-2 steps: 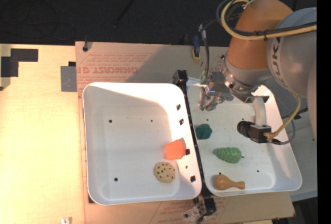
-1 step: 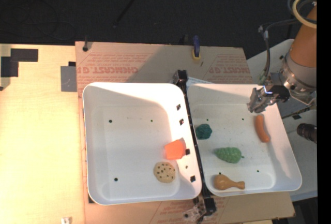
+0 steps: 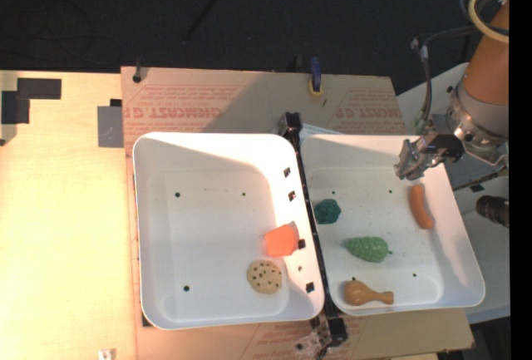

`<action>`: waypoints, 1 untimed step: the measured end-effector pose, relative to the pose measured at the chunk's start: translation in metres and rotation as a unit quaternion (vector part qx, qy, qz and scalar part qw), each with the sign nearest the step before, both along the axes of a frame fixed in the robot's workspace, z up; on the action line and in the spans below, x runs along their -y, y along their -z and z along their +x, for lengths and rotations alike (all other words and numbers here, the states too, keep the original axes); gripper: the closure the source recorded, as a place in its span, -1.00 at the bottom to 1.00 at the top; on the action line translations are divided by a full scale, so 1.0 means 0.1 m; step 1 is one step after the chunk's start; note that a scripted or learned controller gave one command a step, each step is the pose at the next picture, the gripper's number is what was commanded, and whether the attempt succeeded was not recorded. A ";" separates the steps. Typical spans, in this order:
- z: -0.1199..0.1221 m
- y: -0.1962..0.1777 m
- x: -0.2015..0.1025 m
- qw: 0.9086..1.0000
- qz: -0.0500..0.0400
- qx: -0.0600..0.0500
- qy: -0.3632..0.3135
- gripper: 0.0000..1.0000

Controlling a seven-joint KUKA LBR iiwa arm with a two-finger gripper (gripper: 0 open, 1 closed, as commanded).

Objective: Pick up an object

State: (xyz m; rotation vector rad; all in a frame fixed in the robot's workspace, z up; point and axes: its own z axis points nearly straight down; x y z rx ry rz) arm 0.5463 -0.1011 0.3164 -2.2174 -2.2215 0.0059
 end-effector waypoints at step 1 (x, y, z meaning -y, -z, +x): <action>0.00 -0.09 0.00 1.000 0.000 -0.001 -0.004 1.00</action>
